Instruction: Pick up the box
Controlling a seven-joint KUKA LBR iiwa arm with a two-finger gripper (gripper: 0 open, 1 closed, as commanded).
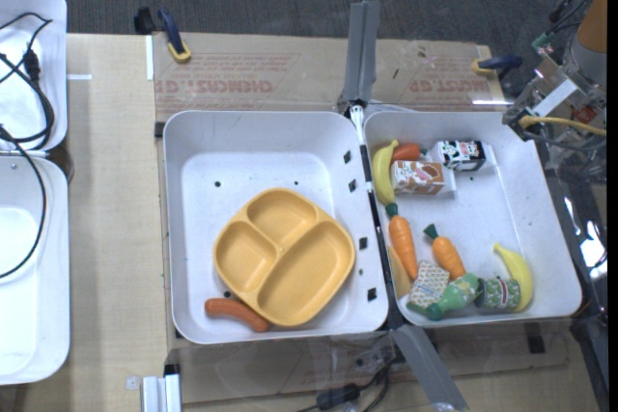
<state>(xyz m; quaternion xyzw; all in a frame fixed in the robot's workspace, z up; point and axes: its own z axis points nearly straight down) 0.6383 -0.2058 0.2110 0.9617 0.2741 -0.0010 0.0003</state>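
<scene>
Beside the banana (384,171) in the right bin (541,236), the box (421,178) is seen lying flat; the gripper (537,107) is held at that bin's far right corner, its state indiscernible.

Box (422,178) in right bin (541,236), beside banana (383,171).

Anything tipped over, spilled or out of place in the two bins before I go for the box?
Nothing spilled or damaged. The orange-brown box lies on its side in the right bin, wedged between a banana and the black-and-white carton. One sausage lies beside the yellow divided plate, on the left bin's floor.
</scene>
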